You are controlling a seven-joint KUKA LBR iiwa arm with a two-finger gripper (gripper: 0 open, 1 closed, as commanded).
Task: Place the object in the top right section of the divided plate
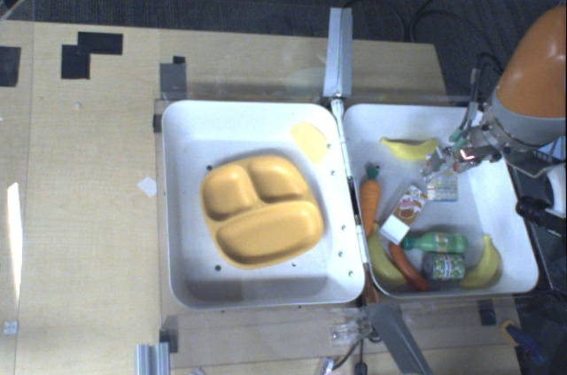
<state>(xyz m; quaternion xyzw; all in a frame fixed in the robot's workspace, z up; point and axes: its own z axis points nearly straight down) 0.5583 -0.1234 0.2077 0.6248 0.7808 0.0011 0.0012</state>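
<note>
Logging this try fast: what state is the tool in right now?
Tool: cannot be told; it hangs over the right bin near a banana.

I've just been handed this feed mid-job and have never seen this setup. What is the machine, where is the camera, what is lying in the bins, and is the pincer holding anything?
One camera looks down at a slant on a bench with two shallow white bins. The machine is a grey robot arm with an orange band, reaching in from the right. Its pincer hangs over the right bin; I cannot tell whether it holds anything.

The left bin holds a yellow divided plate with three sections, and a small pale yellow piece beyond it near the bin's far right corner.

The right bin holds toy food: a banana at the far side, a carrot, a small packet, a green bottle, a dark can and another banana.

Nothing lies on the plate yet.
</note>
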